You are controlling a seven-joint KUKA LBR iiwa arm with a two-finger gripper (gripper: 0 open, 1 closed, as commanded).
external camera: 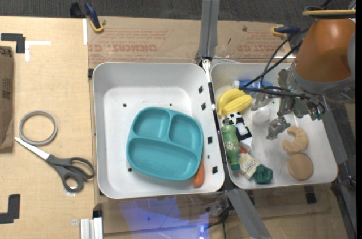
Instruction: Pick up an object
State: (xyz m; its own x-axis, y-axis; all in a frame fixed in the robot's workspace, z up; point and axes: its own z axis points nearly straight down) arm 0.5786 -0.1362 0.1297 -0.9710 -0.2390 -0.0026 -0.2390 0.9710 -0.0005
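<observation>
Looming largest and nearest the lens, the grey arm with its orange band reaches in from the right and bends down over the right-hand shallow white bin; its two-finger gripper hangs low in the middle of that bin, and whether it is open or closed I cannot tell, the metal being too small and cluttered to read. Just right of the gripper lies a pale, curved croissant-shaped toy, possibly touching it; below that sits a round tan bun-like piece; a yellow plastic banana rests at the bin's upper left, a green bottle lies along the left wall, and a dark green crumpled lump sits near the front. In the left-hand white bin lies a teal three-compartment plastic tray, with an orange carrot-like piece at its lower right edge; on the wooden bench to the left lie grey-handled scissors and a roll of tape.
</observation>
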